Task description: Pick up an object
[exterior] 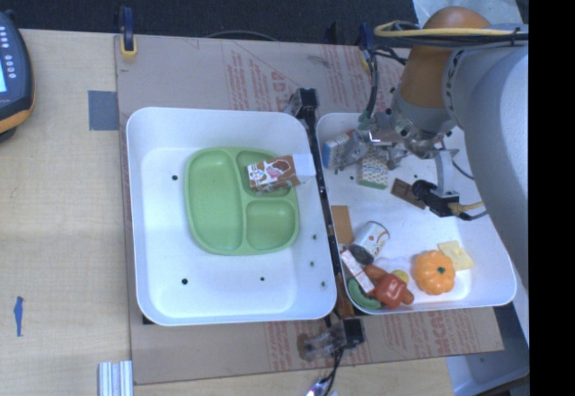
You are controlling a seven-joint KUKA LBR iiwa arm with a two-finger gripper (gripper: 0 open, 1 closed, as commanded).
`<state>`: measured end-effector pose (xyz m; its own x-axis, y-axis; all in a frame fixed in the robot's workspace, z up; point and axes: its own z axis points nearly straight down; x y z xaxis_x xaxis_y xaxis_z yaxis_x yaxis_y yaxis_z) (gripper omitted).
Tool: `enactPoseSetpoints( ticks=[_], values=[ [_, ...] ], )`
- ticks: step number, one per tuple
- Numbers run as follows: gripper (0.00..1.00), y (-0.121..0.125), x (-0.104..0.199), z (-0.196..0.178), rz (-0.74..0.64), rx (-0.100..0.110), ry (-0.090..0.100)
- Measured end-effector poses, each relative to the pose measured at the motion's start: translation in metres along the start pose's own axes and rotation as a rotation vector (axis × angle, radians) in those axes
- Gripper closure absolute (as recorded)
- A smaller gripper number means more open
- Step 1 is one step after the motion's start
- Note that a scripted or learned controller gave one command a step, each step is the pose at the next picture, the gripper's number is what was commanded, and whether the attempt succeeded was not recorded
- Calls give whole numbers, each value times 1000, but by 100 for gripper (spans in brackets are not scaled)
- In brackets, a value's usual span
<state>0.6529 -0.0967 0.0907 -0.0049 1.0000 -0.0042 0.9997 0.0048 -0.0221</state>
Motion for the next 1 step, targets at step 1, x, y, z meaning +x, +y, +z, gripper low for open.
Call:
enactPoseSetpoints(
  ticks=[1],
  values=[
    [0, -11, -48, -1, 5, -17, 2]
  ],
)
